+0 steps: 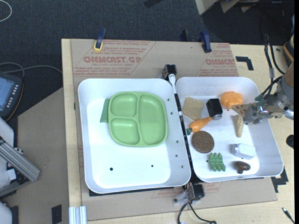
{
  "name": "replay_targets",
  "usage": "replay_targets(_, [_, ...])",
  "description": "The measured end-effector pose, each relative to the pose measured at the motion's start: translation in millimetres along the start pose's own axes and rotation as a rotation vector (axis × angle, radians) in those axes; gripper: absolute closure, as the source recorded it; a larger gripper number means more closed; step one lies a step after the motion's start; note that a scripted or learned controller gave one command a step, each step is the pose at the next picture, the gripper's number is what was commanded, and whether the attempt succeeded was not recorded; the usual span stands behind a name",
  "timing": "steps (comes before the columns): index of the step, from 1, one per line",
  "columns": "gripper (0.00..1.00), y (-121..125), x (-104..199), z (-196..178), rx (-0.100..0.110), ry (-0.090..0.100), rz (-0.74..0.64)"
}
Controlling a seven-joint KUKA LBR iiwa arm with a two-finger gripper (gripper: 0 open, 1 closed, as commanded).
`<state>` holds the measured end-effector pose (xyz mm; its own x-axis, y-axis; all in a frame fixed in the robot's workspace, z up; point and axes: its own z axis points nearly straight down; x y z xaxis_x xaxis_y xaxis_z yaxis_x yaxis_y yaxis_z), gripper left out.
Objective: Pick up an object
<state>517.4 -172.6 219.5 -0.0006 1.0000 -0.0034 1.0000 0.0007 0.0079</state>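
Gripper (246,111) seen low over right bin (267,146), near right wall; finger opening cannot be told, nothing seen held. Pale tan wedge-shaped object (238,125) noted just below gripper, lying on bin floor, elongated, narrow toward bottom. Orange rounded object (231,98) located beside it.

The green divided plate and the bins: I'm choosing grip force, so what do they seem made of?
The green divided plate looks like moulded plastic with a matte finish: uniform pale green, soft rounded compartment ridges, no glare. The left bin and right bin look like thin formed white plastic, smooth and slightly glossy, with rounded corners; that is probable, not certain.
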Motion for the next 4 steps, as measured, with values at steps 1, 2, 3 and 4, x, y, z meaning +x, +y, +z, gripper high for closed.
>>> replay_targets(1, [1.0,1,0,-6,0.005,0.002,0.0])
replay_targets(2, [1.0,28,48,-7,0.004,0.004,-0.006])
replay_targets(3, [1.0,47,91,-6,0.004,0.004,-0.005])
replay_targets(4, [1.0,59,155,-3,0.005,0.005,-0.007])
